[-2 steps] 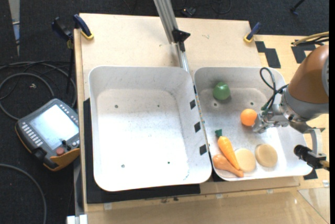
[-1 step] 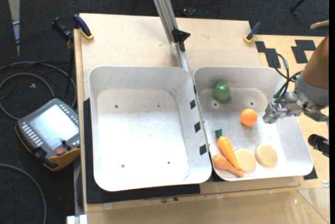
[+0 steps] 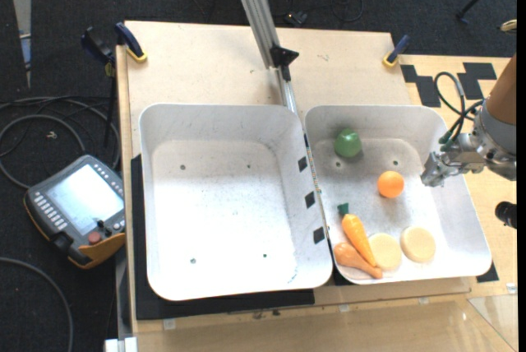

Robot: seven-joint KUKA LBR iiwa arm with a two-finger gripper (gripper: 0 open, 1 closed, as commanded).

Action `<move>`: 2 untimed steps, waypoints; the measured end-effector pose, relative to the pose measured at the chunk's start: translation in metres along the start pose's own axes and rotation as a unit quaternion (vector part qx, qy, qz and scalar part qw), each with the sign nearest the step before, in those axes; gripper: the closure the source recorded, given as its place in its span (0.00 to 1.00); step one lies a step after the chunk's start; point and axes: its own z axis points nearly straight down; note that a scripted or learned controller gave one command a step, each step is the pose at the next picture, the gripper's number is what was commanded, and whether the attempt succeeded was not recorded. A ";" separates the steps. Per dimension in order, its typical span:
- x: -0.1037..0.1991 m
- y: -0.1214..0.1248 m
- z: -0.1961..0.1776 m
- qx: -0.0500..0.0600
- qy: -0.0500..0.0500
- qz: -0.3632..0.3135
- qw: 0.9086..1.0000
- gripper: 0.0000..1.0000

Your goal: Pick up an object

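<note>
The arm is reaching in from the right, and its pincer (image 3: pixel 433 171) is hanging over the right-hand edge of the right bin (image 3: pixel 460 202). From here I cannot tell how it is set, since the metal end is small and blurred, and nothing is showing in its grip.

Every object on offer is lying in that same bin, to the pincer's left or below it in the view. Closest is the orange ball (image 3: pixel 391 184), sitting just to the left of the pincer and a touch lower, apart from it. Further left and higher up, the green ball (image 3: pixel 348 144) is resting near the bin's far wall. Below the pincer, toward the front rim, a pale round disc (image 3: pixel 417 244) is lying flat, with a second pale disc (image 3: pixel 384 252) just beside it on its left. An orange carrot (image 3: pixel 358 236) is lying at a slant against that second disc, and a tan piece (image 3: pixel 352 257) is lying under the carrot's lower end.

The left bin (image 3: pixel 222 194) is sitting well away from the pincer.
</note>
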 end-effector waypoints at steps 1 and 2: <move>0.056 -0.001 -0.015 0.001 0.002 -0.003 1.000 1.00; 0.106 -0.005 -0.008 0.002 0.002 -0.003 1.000 1.00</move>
